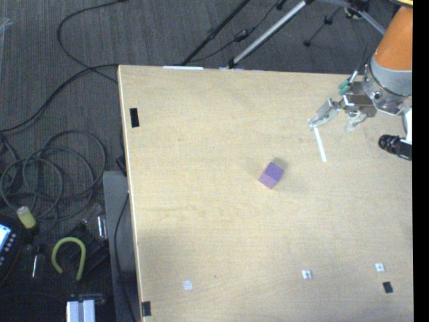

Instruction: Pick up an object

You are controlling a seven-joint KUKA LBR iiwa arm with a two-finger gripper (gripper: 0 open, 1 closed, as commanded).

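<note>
Approach is the step in hand, as I judge it: nothing has been picked up, and the gripper (337, 119) hangs over the far right part of the tabletop (201, 247), near its right edge, with its two fingers spread apart and nothing between them. The purple cube (271, 175), the only object fit to lift, sits near the middle of the tabletop, well apart from the gripper and nearer the front than it is. It rests slightly turned, its corners not square to the tabletop's edges.

A thin white stick (320, 146) lies on the wood just below the fingertips, between gripper and cube, though closer to the gripper.

The next move likely calls for a traverse leftward and toward the front until the fingers straddle the cube, with a wrist turn to match its skew, then a descent and a close.

The arm reaches in from the right edge, its orange band (395, 39) above the grey wrist, fingers splayed toward the left.
</note>
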